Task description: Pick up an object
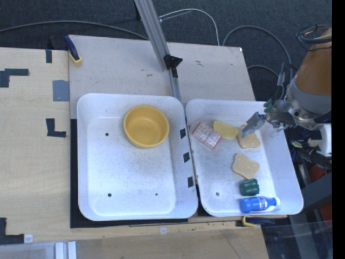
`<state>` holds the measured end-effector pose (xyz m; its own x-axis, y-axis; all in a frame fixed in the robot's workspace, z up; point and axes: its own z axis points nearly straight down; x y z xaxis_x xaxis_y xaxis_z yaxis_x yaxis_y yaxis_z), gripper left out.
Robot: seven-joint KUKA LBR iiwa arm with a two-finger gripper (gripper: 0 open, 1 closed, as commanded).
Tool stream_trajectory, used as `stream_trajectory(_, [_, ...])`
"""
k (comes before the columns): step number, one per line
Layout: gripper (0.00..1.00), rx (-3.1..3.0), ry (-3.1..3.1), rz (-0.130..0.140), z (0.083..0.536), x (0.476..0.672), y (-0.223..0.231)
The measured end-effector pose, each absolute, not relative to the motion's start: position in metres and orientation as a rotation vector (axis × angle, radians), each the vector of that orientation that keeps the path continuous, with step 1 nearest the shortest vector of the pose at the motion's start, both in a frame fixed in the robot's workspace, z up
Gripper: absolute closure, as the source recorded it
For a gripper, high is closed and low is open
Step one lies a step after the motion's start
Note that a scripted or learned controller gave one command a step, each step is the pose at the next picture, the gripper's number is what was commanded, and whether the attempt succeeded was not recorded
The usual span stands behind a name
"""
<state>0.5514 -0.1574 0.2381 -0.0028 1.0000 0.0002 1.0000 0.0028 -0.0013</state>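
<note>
White, shallow and speckled, the left bin (97, 161) has rounded corners and holds one item — a round yellow bowl (146, 125) with a smooth, matte look, upright in the bin's upper half. The right bin (285, 166), same material and shape, touches it along the centre seam. Contents, left to right: a small flat packet (207, 135) with a red-and-white pattern, its print too small to read; a pale yellow wedge (225, 129) just beside it; a tan slice (245, 166) shaped like bread; a second tan piece (249, 141) near the upper right; a dark green cylinder (249, 187); a blue bottle (257, 204) lying on its side with a white cap end, label unreadable. The gripper (252, 125) hangs low over the second tan piece, between it and the wedge; whether its fingers are spread or closed cannot be told.
</note>
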Motion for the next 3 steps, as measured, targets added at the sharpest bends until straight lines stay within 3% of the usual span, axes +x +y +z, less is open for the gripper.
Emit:
stream_trajectory(1, [0.0, -2.218, -2.223, 0.001, 0.238, 0.551, -0.158])
stream_trajectory(3, [0.0, -2.215, -2.218, 0.008, 0.124, 0.545, -0.161])
